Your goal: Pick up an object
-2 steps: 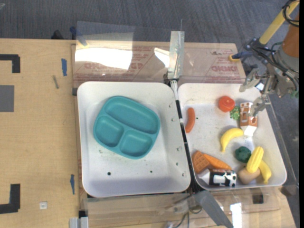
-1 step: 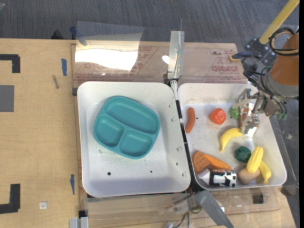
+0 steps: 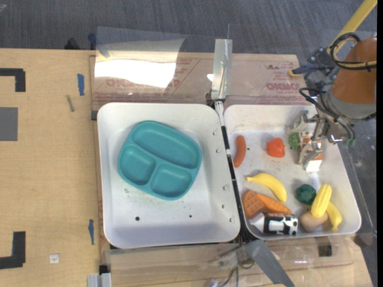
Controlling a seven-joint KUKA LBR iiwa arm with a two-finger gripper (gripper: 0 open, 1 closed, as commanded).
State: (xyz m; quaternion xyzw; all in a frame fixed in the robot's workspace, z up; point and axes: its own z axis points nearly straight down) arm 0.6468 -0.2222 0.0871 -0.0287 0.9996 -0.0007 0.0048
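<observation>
My gripper (image 3: 310, 141) hangs low over the far right part of the right bin (image 3: 353, 187), under the orange wrist band. Right beside it are a small green broccoli-like piece (image 3: 294, 140) and a white block (image 3: 313, 165); the metal parts hide what lies directly under it. To its left lie an orange-red tomato (image 3: 275, 147) and a red sausage (image 3: 239, 150). Nearer the front are a banana (image 3: 268, 184), a carrot (image 3: 274, 204), a waffle piece (image 3: 251, 203), a dark green item (image 3: 306, 193), a corn cob (image 3: 321, 199) and a black-and-white toy cow (image 3: 281, 225).
The left bin (image 3: 114, 220) holds a teal divided plate (image 3: 159, 159). A ridge (image 3: 227, 160) separates the two bins. A clear plastic sheet and an upright divider (image 3: 222, 70) stand behind the bins. A beige round item (image 3: 311, 221) and a second yellow piece (image 3: 334, 216) sit in the front right corner.
</observation>
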